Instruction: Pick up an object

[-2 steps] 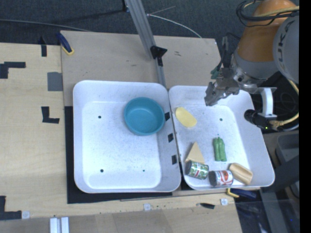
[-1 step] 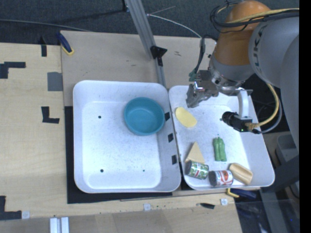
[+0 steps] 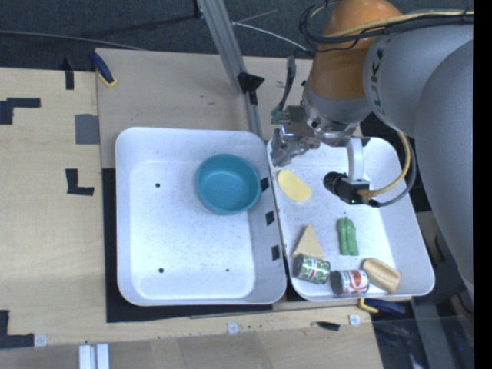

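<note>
Overhead, two shallow white bins sit side by side on the wooden bench, the left bin (image 3: pixel 146 229) holding a single teal bowl (image 3: pixel 227 184) that rests upright toward its far right corner, close to the divide between the bins. The right bin (image 3: pixel 400 229) carries the rest of the objects. A pale yellow lemon-like piece (image 3: pixel 294 186) lies near its far left side, just beside the shared rim. Nearer, a tan wedge shaped like a slice of cheese (image 3: pixel 309 242) lies by the left wall, and a green pickle-like piece (image 3: pixel 347 236) lies lengthwise just to the right of it, apart from it. Along the near edge three things lie in a row: a green can (image 3: pixel 311 269) on its side touching the wedge's near end, a red and white can (image 3: pixel 350 281) also on its side next to it, and a tan bread-roll shape (image 3: pixel 380 274) at the right end. The grey arm with its orange band reaches in from the right, and the gripper (image 3: pixel 283 151) hangs over the far left corner of the right bin, just beyond the yellow piece. How far apart its fingers stand cannot be told from this angle, and nothing is visibly caught between them.
</note>
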`<control>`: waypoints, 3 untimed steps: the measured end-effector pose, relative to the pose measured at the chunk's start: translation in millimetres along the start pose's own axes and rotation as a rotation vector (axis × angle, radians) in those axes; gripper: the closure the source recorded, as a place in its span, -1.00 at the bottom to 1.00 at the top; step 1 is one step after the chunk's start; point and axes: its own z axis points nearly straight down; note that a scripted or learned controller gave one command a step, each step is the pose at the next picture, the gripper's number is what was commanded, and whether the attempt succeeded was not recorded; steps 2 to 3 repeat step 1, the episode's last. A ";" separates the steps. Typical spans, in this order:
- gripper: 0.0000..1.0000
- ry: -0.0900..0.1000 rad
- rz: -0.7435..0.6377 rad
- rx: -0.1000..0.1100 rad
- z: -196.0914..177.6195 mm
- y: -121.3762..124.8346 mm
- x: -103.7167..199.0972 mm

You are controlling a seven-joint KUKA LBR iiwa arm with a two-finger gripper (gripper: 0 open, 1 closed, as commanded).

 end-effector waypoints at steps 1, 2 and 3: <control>1.00 0.000 0.000 0.002 17.8 6.3 51.1; 1.00 0.000 0.000 0.002 17.8 6.3 51.1; 1.00 0.000 0.000 0.002 17.8 6.3 51.1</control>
